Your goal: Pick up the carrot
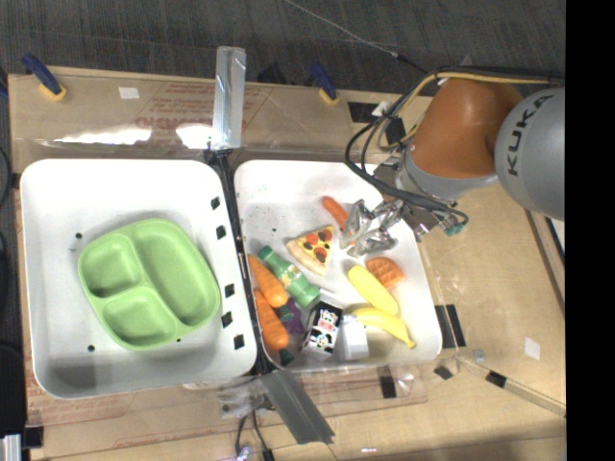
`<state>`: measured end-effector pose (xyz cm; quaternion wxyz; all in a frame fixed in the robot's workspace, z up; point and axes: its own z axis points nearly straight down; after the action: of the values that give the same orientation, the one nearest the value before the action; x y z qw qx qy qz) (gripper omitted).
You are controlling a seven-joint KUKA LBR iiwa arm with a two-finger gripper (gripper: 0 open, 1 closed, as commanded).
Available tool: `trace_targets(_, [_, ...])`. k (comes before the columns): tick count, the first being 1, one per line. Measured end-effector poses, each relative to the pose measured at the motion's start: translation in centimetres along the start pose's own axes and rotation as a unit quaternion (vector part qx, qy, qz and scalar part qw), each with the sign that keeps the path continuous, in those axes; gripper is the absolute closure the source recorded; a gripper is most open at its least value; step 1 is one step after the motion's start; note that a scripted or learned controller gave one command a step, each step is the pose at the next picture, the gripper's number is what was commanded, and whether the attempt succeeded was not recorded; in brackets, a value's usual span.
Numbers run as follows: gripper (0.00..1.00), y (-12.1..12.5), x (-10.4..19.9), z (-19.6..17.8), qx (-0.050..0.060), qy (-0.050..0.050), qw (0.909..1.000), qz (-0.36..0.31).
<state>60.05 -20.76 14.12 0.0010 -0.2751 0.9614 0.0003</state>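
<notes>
The hand [370, 227] hangs low in the right bin [288, 176], just beside the pizza slice [315, 246] — whether it is apart or together I cannot tell. The carrot [268, 282] lies well left by the dividing wall, ungrasped — the pick is all left.

Setting: a robotics test lab, seen from a fixed camera above a bench [500, 305].
Robot: a grey industrial arm [533, 152] lettered KUKA, with an orange band [459, 128], reaches in from the right, loose black cables [370, 147] looped beside its wrist.
Work area: two shallow white bins [38, 257] sit side by side, held by a metal bracket [229, 99] at the far edge.
Fixtures: blue clamps [43, 75] grip the far edge of the bench; black tape marks [452, 325] dot its surface.
Props: plastic toy food [370, 291] fills the right bin; a green divided plate [149, 281] lies in the left.
Floor: dark carpet [115, 8] beyond.
</notes>
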Motion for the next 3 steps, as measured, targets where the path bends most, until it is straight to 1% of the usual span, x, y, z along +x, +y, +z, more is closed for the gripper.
trace_targets(1, [1.00,-1.9,-3.1,1.1,0.001,-0.001,0.9897,-0.143])
trace_targets(2, [1.00,1.6,-7.8,-0.6,0.000,-0.001,0.9521,-0.306])
trace_targets(3, [1.00,4.3,-9.4,-1.1,-0.002,0.001,0.9385,-0.345])
